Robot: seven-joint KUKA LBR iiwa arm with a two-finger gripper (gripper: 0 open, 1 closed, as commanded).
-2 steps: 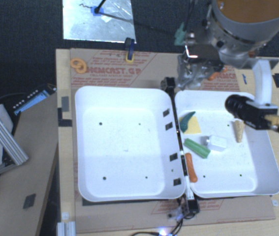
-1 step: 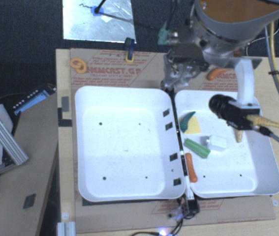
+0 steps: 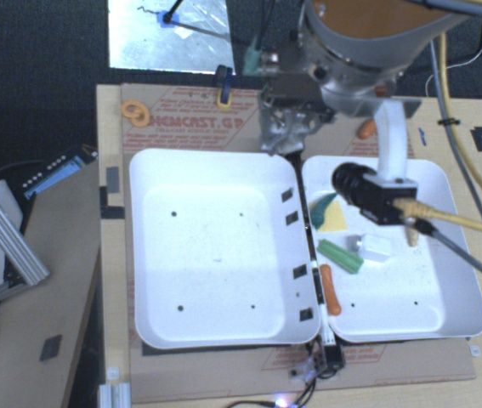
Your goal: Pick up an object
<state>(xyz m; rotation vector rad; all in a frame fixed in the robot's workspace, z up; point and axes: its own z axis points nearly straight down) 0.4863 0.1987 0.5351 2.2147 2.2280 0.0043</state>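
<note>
1. The arm is reaching in from the right, with the gripper (image 3: pixel 285 138) hanging over the far end of the seam where the left bin (image 3: pixel 215 253) and the right bin (image 3: pixel 445 313) are meeting.
2. Gripper state: cannot tell. It is reading as a dark cluster under the wrist and the view is not resolving it further. Nothing is showing as held.
3. All candidate objects are sitting in the right bin, bunched toward its left side: a yellow piece (image 3: pixel 334 218) with a teal piece (image 3: pixel 321 204) touching it, a green block (image 3: pixel 341 256), a small white block (image 3: pixel 375 247) just beside the green one, and an orange stick (image 3: pixel 330 290) lying along the divider.
4. A black cylindrical unit (image 3: pixel 368 194) on the arm is hanging over the far part of the right bin, just beside the yellow piece, and may be crowding access there.
5. Key relation: the objects are lying toward the camera and slightly right of the gripper. The orange stick's long axis is running roughly parallel to the seam; the green block's is running diagonally, angled from the seam toward the near right.
6. Judgement: the pick is not yet started. The next move is likely needing a shift toward the camera and into the right bin, then a descent, with the jaws closing across the target's short axis.
</note>
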